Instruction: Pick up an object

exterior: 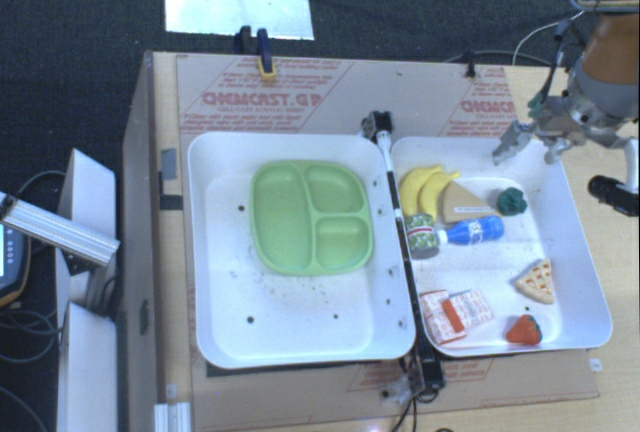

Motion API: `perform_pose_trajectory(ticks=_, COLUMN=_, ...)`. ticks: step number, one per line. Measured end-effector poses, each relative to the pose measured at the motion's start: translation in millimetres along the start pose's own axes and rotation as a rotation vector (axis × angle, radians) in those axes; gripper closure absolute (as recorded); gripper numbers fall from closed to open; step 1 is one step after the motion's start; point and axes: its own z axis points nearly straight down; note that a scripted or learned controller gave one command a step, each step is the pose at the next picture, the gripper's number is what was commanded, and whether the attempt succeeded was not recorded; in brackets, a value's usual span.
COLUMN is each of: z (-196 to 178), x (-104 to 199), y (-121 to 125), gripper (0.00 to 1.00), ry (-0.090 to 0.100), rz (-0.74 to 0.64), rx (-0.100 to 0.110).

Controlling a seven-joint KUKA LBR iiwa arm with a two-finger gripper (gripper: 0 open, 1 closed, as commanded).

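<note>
The right bin [570, 250] holds several toy items: yellow bananas [425, 186], a tan wedge [463, 201], a dark green lump [513, 201], a blue and white bottle [455, 235], a pizza slice [537, 281], a red strawberry [522, 329] and a red and white packet [456, 312]. My gripper [530, 142] hangs above the bin's far right corner, fingers [507, 144] spread open with nothing between them. It is beyond and above the green lump.
The left bin [220, 320] holds a green divided plate [310, 218]. A black clamp [379, 126] sits at the far end of the divider between the bins. Cables run near the arm at the upper right.
</note>
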Motion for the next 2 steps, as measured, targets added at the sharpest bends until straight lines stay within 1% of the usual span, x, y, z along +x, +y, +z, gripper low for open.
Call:
perform_pose_trajectory(ticks=1, z=88.9, x=-22.6, y=-18.7, gripper=0.0, ry=0.0, rz=0.002, rx=0.002)
perform_pose_trajectory(ticks=2, z=76.0, x=-22.9, y=-16.5, gripper=1.0, ry=-0.002, rz=-0.001, rx=-0.005)
